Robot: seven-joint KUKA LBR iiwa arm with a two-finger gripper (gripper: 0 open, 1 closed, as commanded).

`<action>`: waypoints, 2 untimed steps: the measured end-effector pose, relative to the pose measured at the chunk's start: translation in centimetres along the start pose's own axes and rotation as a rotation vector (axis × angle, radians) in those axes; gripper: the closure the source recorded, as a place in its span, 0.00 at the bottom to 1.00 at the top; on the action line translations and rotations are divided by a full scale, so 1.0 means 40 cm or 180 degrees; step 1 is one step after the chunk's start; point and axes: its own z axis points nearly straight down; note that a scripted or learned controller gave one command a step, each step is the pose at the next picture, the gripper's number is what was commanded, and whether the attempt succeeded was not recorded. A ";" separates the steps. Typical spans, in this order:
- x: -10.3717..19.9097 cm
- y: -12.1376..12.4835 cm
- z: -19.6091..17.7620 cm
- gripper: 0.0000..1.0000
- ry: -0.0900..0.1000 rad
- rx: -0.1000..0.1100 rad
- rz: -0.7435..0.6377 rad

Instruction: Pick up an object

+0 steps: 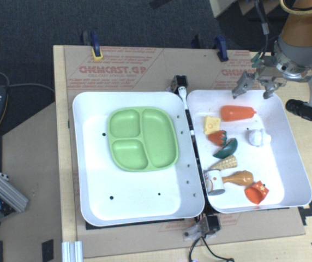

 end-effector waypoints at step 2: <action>0.019 0.012 0.091 0.00 -0.0003 -0.0032 -0.0010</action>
